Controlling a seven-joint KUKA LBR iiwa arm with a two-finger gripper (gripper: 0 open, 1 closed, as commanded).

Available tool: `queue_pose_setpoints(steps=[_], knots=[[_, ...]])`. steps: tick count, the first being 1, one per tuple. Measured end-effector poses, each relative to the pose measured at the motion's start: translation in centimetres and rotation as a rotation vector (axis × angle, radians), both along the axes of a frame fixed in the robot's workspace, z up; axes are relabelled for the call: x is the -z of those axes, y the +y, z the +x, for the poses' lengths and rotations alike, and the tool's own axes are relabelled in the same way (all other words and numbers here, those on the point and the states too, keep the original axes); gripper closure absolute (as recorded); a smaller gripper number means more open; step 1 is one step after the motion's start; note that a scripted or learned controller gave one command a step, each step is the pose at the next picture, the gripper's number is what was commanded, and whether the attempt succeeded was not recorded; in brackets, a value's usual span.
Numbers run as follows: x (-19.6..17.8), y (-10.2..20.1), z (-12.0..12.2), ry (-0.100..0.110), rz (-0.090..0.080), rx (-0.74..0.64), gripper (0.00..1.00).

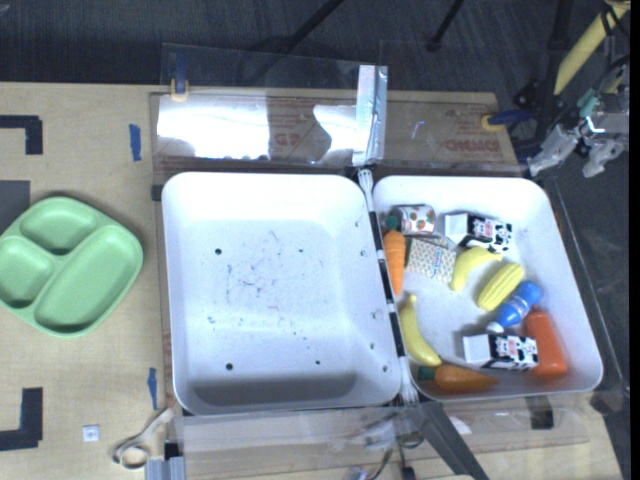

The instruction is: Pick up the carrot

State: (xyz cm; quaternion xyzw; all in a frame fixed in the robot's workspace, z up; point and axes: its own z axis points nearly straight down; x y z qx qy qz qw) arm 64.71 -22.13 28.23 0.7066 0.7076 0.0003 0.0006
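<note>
**Carrots sitting in the right bin, arm parked off at the upper right**

So here's what you've got. The right bin [572, 258] holds all the clutter. One carrot [395, 261] stands lengthwise along that bin's left wall, just below a small printed box [415, 219] and beside a patterned packet [432, 261]. A second carrot [462, 376] lies flat along the bottom edge of the same bin, touching the lower tip of a banana [415, 334] that curves down the left side.

Also in there: a yellow corn cob [499, 282], a blue bottle [517, 304], an orange-red bottle [546, 345] and two cow-print cartons, one near the top [487, 232] and one near the bottom [512, 349].

The left bin [268, 286] just shows scuffs and small dots on its floor. A green divided plate [66, 265] rests on the bench at the left of the frame.

Your gripper [585, 138] is up at the upper right, outside the bins and well apart from both carrots. It's too small and cluttered up there, so you can't tell whether it's spread or pressed together.
</note>
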Motion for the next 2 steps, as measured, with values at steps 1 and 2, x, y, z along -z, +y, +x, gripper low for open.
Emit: queue_pose_setpoints(steps=[1,2], knots=[[-1.1,0.1,0.1,-0.003,-0.002,-0.003,1.00],[-8.6,-0.1,2.0,-0.002,-0.001,0.272,1.00]])
